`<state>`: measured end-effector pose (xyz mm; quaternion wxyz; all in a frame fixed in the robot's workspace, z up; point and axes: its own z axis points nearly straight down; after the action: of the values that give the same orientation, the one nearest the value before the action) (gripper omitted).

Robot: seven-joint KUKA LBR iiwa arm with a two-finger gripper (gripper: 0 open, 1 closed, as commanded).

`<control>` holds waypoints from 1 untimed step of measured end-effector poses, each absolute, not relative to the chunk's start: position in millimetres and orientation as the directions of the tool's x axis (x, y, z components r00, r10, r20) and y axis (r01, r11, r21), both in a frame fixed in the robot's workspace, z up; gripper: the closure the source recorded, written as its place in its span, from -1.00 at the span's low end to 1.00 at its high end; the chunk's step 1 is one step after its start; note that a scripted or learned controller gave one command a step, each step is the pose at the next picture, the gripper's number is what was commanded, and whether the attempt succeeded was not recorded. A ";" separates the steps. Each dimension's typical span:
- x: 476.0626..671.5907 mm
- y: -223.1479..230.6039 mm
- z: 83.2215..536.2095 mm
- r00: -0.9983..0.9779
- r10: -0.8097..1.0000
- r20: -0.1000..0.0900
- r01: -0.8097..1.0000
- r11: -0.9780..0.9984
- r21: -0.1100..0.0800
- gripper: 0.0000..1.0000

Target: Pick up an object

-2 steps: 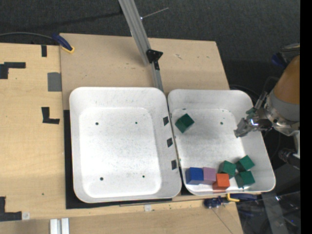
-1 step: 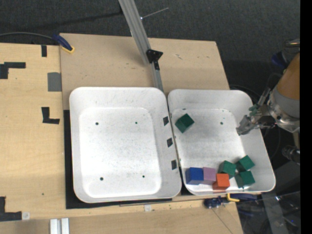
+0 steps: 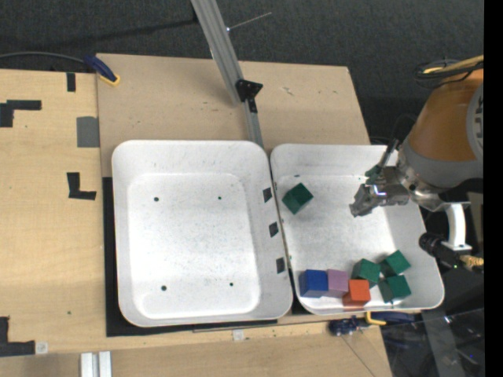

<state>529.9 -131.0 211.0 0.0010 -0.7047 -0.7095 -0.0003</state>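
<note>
Jaws on the two-finger gripper point(image 3: 363, 205) hard to read, hovering in right shallow white bin point(image 3: 330, 159) near small green cube point(image 3: 297, 198).

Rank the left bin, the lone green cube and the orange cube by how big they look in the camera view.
1. left bin
2. lone green cube
3. orange cube, partly hidden among neighbours, so its rank below the green cube is unsure.
</note>
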 end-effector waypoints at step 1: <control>540.9 -78.1 209.1 -0.007 1.000 0.002 1.000 0.007 -0.001 1.00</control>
<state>540.9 -78.1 209.1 0.0013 -0.7046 -0.7096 -0.0003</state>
